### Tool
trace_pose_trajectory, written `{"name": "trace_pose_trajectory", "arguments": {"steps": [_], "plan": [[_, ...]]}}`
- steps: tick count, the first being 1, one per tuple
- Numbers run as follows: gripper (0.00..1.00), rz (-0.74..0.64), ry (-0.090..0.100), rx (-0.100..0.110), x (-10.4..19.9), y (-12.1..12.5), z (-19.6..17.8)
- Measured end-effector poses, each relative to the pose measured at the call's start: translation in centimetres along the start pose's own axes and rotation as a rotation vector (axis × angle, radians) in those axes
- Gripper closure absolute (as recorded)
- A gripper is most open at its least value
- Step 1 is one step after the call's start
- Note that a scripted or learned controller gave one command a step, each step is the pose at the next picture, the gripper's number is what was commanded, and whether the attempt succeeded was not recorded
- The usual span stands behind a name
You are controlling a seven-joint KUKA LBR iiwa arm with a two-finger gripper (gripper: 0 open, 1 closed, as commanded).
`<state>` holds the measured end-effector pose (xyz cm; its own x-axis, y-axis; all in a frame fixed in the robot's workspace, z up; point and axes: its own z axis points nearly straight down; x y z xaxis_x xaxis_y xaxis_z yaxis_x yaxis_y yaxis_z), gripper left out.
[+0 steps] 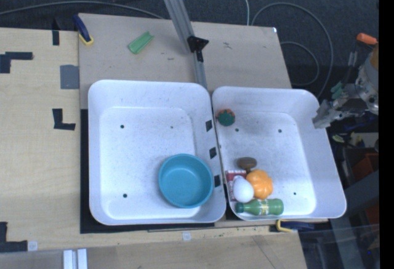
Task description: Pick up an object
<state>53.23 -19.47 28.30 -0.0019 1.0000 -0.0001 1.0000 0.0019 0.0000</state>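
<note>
The right bin [308,138] holds a small green and red ball [226,117] near its far left corner. At its near left lie a brown lump [247,163], an orange fruit [260,183], a white egg [242,190], a red item [234,174] partly under the egg, and a green bottle [261,207] on its side. A blue bowl [184,180] stands in the left bin [111,138]. My gripper [324,115] hangs over the right bin's right rim, well away from all the objects, with nothing seen in it.
A slanted grey pole [178,12] with a black clamp crosses the board behind the bins. A green block [140,42] and a blue and yellow clip [82,30] lie on that board. Cables loop behind the right bin.
</note>
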Motion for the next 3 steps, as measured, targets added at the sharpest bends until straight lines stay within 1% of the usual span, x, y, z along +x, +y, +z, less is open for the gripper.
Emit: {"name": "trace_pose_trajectory", "arguments": {"steps": [1, 2, 3], "plan": [[1.00, -0.005, 0.001, 0.000, 5.3, 2.3, -0.1], [1.00, -0.004, 0.001, 0.002, 10.7, 3.2, 0.5], [1.00, -0.005, 0.001, 0.001, 15.6, 6.1, 1.1]]}}
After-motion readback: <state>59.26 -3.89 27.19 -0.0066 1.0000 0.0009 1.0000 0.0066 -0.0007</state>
